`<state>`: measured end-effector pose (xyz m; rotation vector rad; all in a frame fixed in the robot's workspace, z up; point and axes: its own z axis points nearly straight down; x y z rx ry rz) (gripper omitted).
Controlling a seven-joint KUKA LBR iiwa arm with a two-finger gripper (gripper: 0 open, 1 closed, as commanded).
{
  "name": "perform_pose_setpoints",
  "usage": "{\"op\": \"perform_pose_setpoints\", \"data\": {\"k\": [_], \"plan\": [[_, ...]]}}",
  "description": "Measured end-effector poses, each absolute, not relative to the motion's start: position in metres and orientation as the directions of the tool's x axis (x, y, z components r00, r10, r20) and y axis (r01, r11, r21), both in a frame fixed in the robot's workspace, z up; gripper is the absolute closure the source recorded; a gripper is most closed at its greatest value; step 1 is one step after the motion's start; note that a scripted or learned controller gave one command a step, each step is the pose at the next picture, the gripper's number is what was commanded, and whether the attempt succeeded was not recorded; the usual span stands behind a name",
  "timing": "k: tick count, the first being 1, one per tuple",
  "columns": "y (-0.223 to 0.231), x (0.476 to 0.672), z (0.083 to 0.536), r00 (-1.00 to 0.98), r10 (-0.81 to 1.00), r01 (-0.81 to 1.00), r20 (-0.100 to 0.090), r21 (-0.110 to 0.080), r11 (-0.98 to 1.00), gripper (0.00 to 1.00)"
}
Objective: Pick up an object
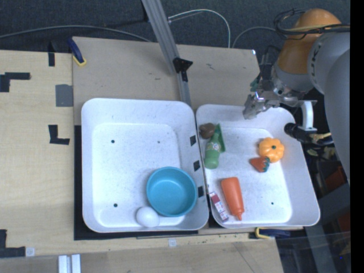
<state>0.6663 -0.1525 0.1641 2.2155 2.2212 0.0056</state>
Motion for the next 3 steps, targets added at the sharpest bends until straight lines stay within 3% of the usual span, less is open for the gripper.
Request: {"op": "perform_pose_setpoints", "data": {"k": [2,3], "plan": [[-0.154,0.664,0.272,-0.002,1.000,1.000,-0.001,0.004,0.002,1.00],[-0.104,0.650,0.271,-0.005,1.000,1.000,0.001,-0.002,0.005,1.00]]}}
